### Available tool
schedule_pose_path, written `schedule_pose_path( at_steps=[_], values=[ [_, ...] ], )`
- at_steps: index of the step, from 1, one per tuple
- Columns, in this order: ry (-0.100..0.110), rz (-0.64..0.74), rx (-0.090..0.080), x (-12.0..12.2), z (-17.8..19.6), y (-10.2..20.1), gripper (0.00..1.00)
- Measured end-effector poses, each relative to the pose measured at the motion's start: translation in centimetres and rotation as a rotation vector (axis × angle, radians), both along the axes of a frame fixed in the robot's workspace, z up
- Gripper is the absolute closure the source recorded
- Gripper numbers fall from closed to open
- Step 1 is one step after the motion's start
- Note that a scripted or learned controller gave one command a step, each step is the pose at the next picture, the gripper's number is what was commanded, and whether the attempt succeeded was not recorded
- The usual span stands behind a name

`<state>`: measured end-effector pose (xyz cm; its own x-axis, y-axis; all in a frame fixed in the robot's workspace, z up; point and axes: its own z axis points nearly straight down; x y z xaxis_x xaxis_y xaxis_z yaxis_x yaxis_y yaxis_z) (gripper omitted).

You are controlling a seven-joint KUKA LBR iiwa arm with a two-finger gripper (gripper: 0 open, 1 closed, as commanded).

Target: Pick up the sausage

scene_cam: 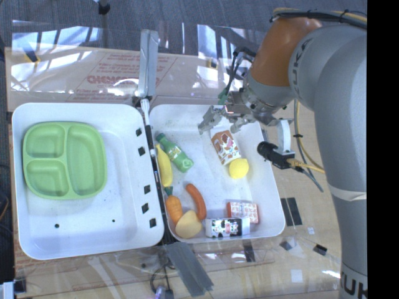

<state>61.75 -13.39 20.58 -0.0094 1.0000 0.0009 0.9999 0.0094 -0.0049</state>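
Note:
The sausage (196, 201) is a short orange-red link lying at a slant in the lower middle of the right bin (268, 185). It sits between an orange carrot-like piece (174, 209) and a small red can (242, 210). My gripper (222, 121) hangs over the upper part of the same bin, well up and to the right of the sausage. Its fingers (206, 123) are spread open with nothing between them. Just below the gripper lies a white pouch with a brown label (225, 146).
The right bin also holds a green bottle (174, 153), a banana (164, 168), a lemon (238, 168), a pale yellow fruit (188, 226) and a cow-patterned carton (227, 227). A green divided plate (64, 159) lies in the left bin (118, 229).

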Motion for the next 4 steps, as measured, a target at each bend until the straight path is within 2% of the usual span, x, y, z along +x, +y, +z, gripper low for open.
schedule_pose_path(
  at_steps=[1, 2, 3, 4],
  values=[
    [-0.005, 0.037, -0.001, -4.8, -10.3, -0.7, 0.00],
    [0.000, 0.314, 0.003, -10.1, -11.5, 1.8, 0.00],
    [0.000, 0.317, 0.002, -10.0, -10.5, 1.7, 1.00],
    [-0.005, 0.282, -0.001, -6.2, 2.2, 2.3, 1.00]
  ],
)
